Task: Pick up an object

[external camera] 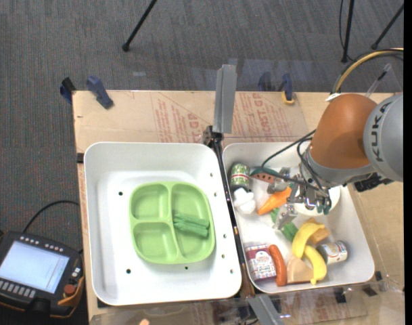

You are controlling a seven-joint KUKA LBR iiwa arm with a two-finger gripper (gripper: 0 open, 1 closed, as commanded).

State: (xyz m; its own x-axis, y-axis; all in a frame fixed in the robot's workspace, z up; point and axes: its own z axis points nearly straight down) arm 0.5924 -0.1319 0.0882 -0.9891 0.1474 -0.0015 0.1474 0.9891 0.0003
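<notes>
The claw (302,202) hangs low in the right bin (364,249), just beside the carrot (273,202), but whether it is spread or pinching anything I cannot tell. The toys around the carrot lie packed close: a can (240,175) behind, bananas (307,239) in front. I judge a grab here could nudge neighbours or close on nothing.

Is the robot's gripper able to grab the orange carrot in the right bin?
Probably yes. The gripper hangs just right of the orange carrot in the right white bin, and nothing lies on top of the carrot.
</notes>
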